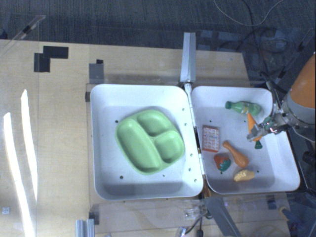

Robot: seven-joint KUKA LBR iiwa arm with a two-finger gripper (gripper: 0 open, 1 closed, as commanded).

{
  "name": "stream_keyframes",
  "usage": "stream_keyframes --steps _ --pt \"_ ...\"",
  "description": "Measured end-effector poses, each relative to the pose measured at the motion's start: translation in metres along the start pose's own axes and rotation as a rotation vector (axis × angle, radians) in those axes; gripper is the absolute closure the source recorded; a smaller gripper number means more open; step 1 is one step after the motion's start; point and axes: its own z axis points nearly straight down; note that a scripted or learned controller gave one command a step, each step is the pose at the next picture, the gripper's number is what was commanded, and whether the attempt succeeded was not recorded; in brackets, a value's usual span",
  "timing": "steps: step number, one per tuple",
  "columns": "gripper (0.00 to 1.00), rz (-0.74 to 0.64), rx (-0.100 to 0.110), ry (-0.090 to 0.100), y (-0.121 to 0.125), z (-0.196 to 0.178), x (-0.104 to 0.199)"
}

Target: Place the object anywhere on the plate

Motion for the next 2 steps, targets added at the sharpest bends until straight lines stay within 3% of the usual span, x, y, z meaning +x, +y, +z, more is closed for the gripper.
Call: stream_keyframes --steps 1,2 --pt "1.0 -0.168 0.003 0.002 0.058 0.026 0.103" --pt "1.0 -0.279 0.001 0.002 0.093 0.026 0.184"
